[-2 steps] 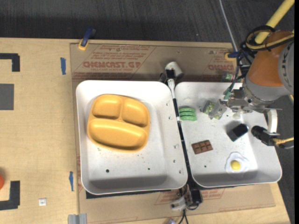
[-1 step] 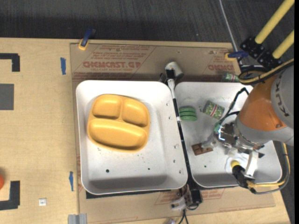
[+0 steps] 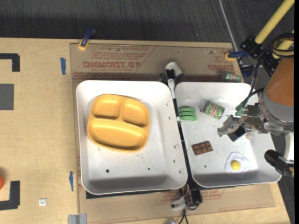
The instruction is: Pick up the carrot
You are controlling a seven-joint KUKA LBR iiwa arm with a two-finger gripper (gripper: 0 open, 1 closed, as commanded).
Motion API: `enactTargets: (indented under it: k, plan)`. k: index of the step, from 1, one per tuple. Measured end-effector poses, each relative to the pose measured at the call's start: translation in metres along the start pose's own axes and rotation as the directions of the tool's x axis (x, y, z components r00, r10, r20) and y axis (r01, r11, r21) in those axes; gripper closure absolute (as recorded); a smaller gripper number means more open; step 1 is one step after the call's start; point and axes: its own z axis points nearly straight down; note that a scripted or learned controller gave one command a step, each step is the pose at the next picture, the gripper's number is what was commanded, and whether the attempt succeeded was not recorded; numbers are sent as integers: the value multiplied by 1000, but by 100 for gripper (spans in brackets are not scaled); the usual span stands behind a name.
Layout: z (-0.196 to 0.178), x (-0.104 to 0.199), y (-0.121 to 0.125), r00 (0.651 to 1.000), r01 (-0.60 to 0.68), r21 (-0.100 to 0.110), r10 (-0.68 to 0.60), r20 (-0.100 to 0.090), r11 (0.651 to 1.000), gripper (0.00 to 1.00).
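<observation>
Camera view: the gripper (image 3: 231, 128) hangs low in the right bin (image 3: 211, 166), chocolate bar (image 3: 202, 148) just left of it, probably searching. Open or closed, I cannot tell. An orange-red blob (image 3: 1, 182) far left may be the carrot.

arm (image 3: 280, 97): grey body | orange band above wrist | dark metal head, black cable alongside

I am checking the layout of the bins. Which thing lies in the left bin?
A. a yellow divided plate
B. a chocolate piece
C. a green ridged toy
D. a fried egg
A: the yellow divided plate lies in the left bin, while the other three things lie in the right bin.
</observation>
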Motion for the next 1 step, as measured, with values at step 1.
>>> enactTargets:
  k: [1]
  plan:
    - [61,77,28,999,36,3,-36,-1,999,0]
